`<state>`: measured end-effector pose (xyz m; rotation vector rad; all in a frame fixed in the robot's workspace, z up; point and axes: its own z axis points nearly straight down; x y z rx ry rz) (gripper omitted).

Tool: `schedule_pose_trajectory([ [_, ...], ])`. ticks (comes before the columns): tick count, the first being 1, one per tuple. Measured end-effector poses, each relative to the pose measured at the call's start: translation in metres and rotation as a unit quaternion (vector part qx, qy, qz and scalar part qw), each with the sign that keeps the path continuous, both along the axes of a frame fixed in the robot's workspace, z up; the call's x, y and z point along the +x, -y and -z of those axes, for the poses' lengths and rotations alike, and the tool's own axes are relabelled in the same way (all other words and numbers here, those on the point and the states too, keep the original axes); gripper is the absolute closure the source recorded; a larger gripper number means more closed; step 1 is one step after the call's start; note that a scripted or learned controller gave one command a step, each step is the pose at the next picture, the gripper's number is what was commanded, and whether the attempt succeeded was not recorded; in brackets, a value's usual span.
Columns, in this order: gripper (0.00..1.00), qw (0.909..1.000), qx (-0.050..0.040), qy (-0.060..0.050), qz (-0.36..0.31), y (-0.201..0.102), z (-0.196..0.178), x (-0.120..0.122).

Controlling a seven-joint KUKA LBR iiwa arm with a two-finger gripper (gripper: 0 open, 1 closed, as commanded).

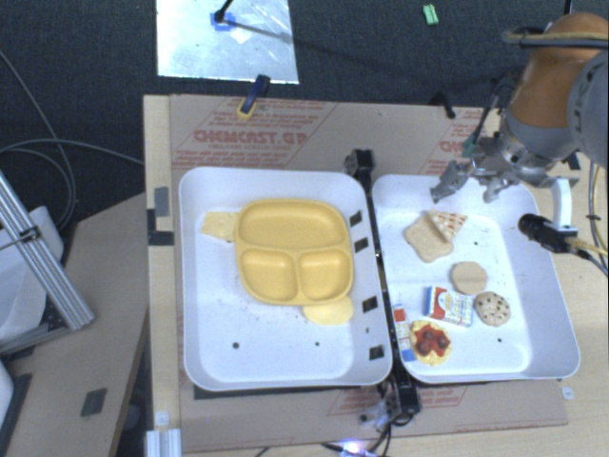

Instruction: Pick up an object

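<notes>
The right bin point(542, 284) holds several toy foods. A tan toast slice point(425, 242) lies beside a pizza wedge point(448, 224). Below them are a round cracker point(468, 277), a chocolate-chip cookie point(492, 308), a red and white packet point(448, 306) and a red-topped piece point(431, 341). My gripper point(469, 188) hangs over the bin's far edge, just above and to the right of the pizza wedge. It is open, its two fingers spread with nothing between them.
The left bin point(205, 331) holds a yellow divided tray point(290, 252), with pale yellow flat pieces point(219, 225) at its upper left and lower right. A black clip point(362, 163) sits where the bins meet. A black part point(540, 231) of the arm reaches over the right bin's right side.
</notes>
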<state>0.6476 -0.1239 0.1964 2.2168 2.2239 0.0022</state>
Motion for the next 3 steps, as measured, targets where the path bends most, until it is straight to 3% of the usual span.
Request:
schedule_pose_trajectory([
  [1,0.00,1.0000,-0.0025,0.005,0.001,0.014,0.096,0.013],
  [2,1.00,0.9999,-0.0034,0.010,-0.001,0.014,0.082,0.016],
  [3,1.00,1.0000,0.0005,0.000,0.001,-0.013,0.029,-0.055],
])
